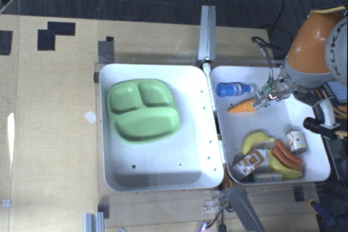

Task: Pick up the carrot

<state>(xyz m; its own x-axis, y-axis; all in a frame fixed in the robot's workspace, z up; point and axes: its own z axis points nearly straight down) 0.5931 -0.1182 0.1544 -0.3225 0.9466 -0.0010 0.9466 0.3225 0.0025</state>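
- Carrot (242,107): orange, tapered, lying in the upper half of the right bin (304,117), pointed end toward the divider between the bins, thick end toward the arm. It sits roughly level with the bin floor; whether it rests on the floor or is slightly raised cannot be told.
- Gripper (263,97): positioned at the carrot's thick end, touching or very nearly touching it. The fingers are small and partly blurred against the white floor, so whether they are spread, pressed together, or pinching the carrot cannot be told.
- Arm (315,51): grey body with the orange band, entering from the right and overhanging the right bin's upper right corner.
- Blue bottle (234,88): lying on its side just above the carrot, near the top wall of the right bin, apart from the carrot.
- Lower part of the right bin: a banana (255,141), a sausage-like red item (287,156), a small white cup (296,140) and a small printed carton (251,162) are clustered together, well apart from the carrot.
- Left bin (157,171): holds a green divided tray (143,110) with three compartments, placed in the upper left part.
- Bench (49,127): light wood surface with black markings (54,34) near the upper left.
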